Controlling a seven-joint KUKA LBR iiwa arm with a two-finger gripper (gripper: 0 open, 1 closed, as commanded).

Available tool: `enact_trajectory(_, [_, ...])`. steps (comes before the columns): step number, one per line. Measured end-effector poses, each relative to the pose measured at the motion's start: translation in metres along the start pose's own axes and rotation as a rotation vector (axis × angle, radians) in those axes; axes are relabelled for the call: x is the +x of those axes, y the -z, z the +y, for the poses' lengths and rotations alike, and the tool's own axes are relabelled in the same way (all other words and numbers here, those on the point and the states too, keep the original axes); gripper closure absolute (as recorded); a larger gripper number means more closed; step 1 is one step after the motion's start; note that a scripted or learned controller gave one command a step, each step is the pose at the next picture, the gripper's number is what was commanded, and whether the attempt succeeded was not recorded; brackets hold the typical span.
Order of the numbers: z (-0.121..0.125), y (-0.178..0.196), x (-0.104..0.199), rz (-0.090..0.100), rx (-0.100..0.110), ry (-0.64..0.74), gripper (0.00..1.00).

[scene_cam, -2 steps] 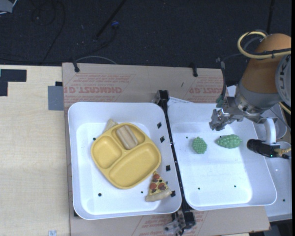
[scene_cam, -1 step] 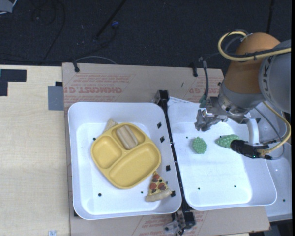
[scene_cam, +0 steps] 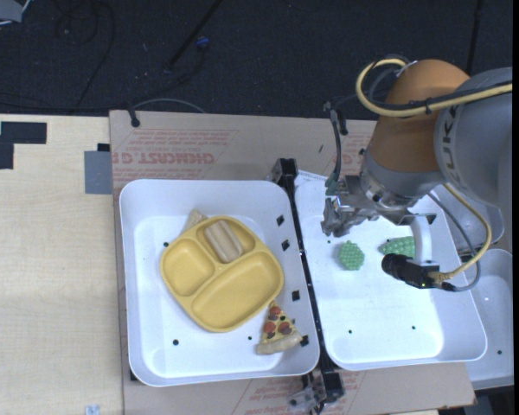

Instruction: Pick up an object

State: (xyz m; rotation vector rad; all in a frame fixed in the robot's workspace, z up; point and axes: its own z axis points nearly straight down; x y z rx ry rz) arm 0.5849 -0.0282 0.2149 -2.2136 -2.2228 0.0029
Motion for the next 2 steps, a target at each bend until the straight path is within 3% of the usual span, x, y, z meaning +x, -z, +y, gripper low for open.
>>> enact_trajectory(2, [-0.014, 0.010, 0.113, -0.001, -0.002, 0.002, 1.00])
